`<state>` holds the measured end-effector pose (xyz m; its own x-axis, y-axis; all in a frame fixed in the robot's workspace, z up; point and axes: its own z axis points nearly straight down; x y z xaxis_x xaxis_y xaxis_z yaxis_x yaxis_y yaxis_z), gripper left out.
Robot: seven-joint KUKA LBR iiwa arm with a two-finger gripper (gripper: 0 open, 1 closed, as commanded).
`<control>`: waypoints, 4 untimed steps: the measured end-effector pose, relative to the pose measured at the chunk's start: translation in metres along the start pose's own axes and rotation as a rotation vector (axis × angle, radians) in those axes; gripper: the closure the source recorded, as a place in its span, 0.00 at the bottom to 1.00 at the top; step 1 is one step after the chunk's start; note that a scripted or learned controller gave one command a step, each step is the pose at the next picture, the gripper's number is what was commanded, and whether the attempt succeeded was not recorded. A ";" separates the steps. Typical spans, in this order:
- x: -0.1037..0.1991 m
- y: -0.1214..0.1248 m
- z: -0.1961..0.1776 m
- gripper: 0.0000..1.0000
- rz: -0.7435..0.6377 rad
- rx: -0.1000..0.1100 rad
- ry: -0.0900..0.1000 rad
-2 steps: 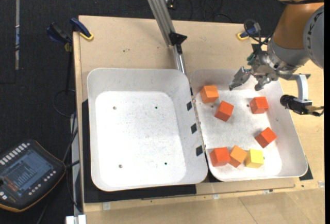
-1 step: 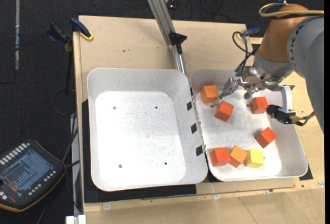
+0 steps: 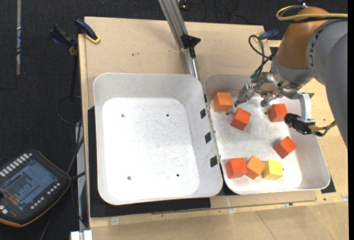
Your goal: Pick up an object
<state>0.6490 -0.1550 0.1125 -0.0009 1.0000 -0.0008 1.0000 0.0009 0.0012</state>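
Red block [image 3: 240, 119]: just below the left finger of the gripper [image 3: 251, 98], lying in the right bin [image 3: 313, 175], not held.
Gripper: fingers spread apart, nothing between them.
Orange block [image 3: 223, 101]: just left of the gripper.
Second red block [image 3: 277, 112]: just right of the gripper.
Third red block [image 3: 285, 146]: lower right of it.
Front row: red cube [image 3: 236, 167], orange cube [image 3: 255, 167], yellow cube [image 3: 273, 169], well below the gripper.
Left bin [image 3: 105, 89]: far to the left.

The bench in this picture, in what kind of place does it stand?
Probably a robotics lab or test cell. A grey arm reaches over two white bins on a plywood bench, one bin holding small coloured blocks, and a teach pendant lies on the dark floor beside cables.
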 end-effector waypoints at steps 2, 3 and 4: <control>0.004 0.013 -0.065 1.00 -0.002 -0.007 -0.001; 0.007 0.016 -0.129 1.00 -0.003 -0.008 -0.002; 0.007 0.017 -0.166 1.00 -0.002 -0.006 -0.001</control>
<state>0.6659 -0.1474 0.2789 -0.0028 1.0000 -0.0019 1.0000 0.0028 0.0070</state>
